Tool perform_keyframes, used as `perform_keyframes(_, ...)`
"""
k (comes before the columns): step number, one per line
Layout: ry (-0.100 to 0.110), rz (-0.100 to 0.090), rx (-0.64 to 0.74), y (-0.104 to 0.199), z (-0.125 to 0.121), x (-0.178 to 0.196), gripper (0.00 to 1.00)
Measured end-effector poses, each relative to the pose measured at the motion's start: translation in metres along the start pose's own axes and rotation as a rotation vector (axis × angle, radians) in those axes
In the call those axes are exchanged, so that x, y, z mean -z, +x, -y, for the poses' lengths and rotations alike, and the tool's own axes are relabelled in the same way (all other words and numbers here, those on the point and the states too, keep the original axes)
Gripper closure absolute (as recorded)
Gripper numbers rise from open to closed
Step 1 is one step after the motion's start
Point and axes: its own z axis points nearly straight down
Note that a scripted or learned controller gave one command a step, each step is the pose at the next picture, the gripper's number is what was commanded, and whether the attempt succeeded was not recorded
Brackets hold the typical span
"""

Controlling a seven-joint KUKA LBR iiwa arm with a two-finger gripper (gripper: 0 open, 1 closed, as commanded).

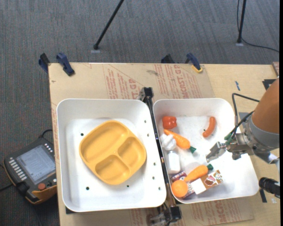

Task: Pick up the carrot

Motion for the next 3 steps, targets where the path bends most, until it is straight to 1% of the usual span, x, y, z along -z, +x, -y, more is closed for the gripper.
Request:
perform_keyframes(1,-0.019,0.010,-0.008,0.049,-0.011,-0.104,0.00)
perform_keyframes(2,-0.002,0.001,-0.001,0.035,-0.107,-0.118,0.00)
perform_keyframes(3,-0.001,0.000,-0.001,0.036,-0.107,-0.108,1.00)
